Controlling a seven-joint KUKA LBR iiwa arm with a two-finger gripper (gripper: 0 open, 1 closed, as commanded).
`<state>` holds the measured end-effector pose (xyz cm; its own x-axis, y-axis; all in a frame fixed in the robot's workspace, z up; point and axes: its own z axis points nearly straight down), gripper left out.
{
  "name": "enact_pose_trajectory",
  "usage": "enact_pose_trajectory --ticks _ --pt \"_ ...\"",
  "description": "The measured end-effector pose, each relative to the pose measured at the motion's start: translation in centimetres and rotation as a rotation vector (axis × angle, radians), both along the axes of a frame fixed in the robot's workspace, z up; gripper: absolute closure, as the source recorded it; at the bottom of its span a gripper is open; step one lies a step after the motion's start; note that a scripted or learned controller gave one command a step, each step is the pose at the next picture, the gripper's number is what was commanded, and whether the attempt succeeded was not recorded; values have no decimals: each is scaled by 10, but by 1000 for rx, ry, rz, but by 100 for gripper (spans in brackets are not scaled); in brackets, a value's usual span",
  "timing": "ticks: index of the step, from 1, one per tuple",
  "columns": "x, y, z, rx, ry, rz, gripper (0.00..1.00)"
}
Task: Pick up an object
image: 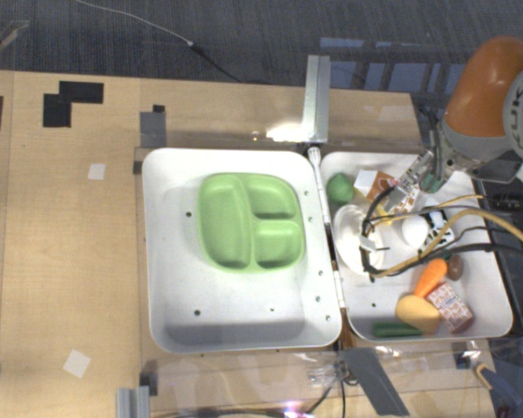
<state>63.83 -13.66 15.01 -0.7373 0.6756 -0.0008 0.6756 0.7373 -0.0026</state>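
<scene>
A pale wooden surface (61, 259) carries two shallow white bins side by side. In the right bin (492, 316), nearest the viewer, a dark green stick (397, 329) lies beside a yellow rounded item (417, 310) and a small patterned packet (450, 307). Just beyond sits an orange carrot-shaped piece (431, 275). Farther in, the arm's gripper (408, 225) hangs among looping cables over white objects; whether its jaws are wide or narrow cannot be told. A green ball (338, 187) rests far left. The left bin (170, 303) holds a light green divided tray (248, 220).
</scene>
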Motion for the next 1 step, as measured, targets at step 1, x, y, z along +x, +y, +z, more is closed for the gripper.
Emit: enact_pose_trajectory --ticks 1 --pt "-4 62 88 3 -15 -136 100"
